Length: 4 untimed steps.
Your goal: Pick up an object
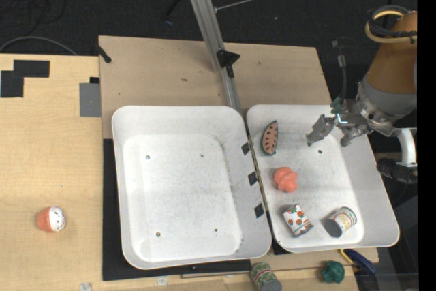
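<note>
Still approach phase: your gripper (332,131) hangs spread wide, holding nothing, above the right bin (368,177); next, drop onto the orange lump (286,178).

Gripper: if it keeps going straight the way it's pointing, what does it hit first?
The gripper points down over the upper part of the right bin. Straight on, it likely meets bare bin floor first. The watermelon slice lies to its left, off that line, though depth is hard to judge.
</note>
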Each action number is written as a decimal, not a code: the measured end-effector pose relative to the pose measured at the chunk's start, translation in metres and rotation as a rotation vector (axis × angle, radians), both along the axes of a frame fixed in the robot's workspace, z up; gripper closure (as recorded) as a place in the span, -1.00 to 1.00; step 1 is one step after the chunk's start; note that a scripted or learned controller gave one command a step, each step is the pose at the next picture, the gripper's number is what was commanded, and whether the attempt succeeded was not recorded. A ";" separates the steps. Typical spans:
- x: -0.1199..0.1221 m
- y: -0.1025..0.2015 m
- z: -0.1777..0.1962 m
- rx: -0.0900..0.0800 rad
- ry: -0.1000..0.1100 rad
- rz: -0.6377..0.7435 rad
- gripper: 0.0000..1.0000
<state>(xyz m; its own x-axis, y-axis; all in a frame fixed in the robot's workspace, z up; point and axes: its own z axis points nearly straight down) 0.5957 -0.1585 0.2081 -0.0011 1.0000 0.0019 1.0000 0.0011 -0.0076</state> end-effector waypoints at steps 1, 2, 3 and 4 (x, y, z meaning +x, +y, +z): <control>0.001 0.000 0.003 -0.001 -0.005 0.000 -1.00; 0.010 0.000 -0.052 0.000 0.000 0.000 -1.00; 0.002 -0.002 -0.114 0.000 0.001 -0.001 -1.00; 0.002 -0.001 -0.117 -0.001 -0.004 -0.003 -1.00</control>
<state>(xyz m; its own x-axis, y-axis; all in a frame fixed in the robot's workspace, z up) 0.5976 -0.1600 0.0912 0.0016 1.0000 0.0010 1.0000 -0.0016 -0.0034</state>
